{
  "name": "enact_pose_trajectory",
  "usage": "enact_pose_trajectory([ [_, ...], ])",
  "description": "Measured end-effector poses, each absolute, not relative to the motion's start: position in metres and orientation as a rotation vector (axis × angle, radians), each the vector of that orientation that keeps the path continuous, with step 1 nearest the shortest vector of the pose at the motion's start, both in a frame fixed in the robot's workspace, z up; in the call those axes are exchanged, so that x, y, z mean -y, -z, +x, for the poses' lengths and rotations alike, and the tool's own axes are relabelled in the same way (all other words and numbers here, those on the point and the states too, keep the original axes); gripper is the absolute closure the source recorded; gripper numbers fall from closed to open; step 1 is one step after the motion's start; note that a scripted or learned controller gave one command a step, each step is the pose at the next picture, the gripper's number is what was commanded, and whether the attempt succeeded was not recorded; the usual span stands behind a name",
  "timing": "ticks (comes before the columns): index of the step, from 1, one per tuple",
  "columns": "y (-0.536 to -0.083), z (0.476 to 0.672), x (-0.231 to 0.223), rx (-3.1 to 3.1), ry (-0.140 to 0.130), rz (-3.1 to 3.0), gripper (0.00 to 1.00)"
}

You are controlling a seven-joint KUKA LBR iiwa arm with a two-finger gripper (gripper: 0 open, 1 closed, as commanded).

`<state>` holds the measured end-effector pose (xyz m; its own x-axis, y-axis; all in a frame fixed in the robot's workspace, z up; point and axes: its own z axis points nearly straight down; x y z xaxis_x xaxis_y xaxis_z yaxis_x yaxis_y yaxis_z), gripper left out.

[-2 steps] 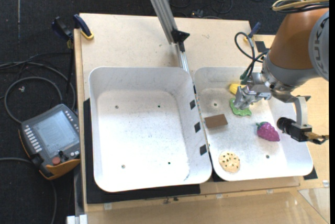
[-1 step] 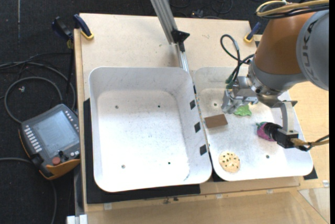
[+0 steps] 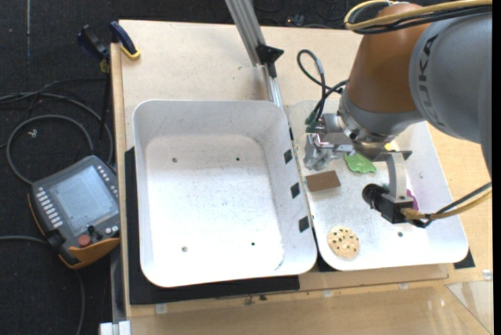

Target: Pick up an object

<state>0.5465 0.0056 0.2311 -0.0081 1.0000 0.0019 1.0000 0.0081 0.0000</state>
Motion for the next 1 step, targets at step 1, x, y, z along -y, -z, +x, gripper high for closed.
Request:
enact_pose_trajectory([
  [1,-0.2239,0.5324,-0.0513,2.228,-0.002,-2.210,1.00],
])
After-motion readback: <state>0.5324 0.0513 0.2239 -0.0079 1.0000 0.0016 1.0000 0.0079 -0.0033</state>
